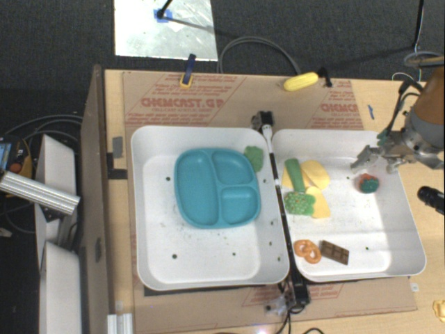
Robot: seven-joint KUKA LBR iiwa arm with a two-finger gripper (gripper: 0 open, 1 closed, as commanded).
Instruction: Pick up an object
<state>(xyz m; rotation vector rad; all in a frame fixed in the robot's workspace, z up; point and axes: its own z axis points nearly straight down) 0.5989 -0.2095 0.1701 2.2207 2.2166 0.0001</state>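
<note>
gripper [381, 156] spread, empty | ball [368, 183] just below fingers [363, 158] | nothing lifted; descend, close, raise left

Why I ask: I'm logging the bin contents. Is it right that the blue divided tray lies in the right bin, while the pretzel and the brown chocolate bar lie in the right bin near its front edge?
Not quite. The camera view shows the blue divided tray in the left bin, not the right one. The pretzel and the brown chocolate bar do lie in the right bin near its front edge.
</note>
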